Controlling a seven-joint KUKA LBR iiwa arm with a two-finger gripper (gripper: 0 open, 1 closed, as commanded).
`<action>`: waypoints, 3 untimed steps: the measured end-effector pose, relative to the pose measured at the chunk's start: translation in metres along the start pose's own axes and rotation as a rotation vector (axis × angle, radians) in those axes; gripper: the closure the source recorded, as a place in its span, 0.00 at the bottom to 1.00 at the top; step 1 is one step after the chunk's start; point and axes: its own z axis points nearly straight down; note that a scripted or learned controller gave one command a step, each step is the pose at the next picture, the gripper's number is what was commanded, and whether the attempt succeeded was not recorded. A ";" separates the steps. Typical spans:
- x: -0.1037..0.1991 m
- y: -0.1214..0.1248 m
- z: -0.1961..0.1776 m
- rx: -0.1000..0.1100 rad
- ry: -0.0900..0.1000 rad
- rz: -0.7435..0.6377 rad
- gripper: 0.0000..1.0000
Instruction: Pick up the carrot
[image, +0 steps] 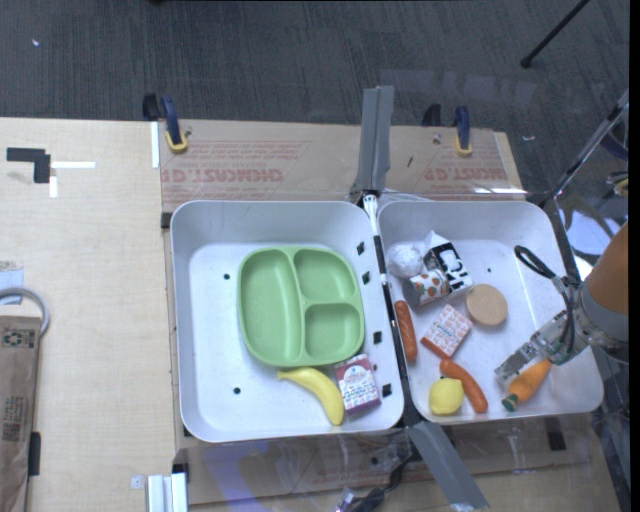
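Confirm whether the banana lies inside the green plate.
No: the banana lies on the left bin's floor, just below the green plate.

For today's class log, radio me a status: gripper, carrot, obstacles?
Gripper low at right bin's right side. Carrot just below it, not visibly gripped. Nothing on top of it.

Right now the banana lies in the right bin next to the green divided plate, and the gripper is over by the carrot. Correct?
Not quite. The camera view shows the banana in the left bin, beside the green divided plate. The rest stands: the gripper is by the carrot, which lies in the right bin.
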 end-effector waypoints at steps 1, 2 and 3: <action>-0.014 0.011 -0.001 -0.001 -0.002 0.097 0.00; -0.004 -0.002 0.000 -0.001 0.002 0.171 0.00; -0.005 -0.002 -0.008 -0.001 0.002 0.173 1.00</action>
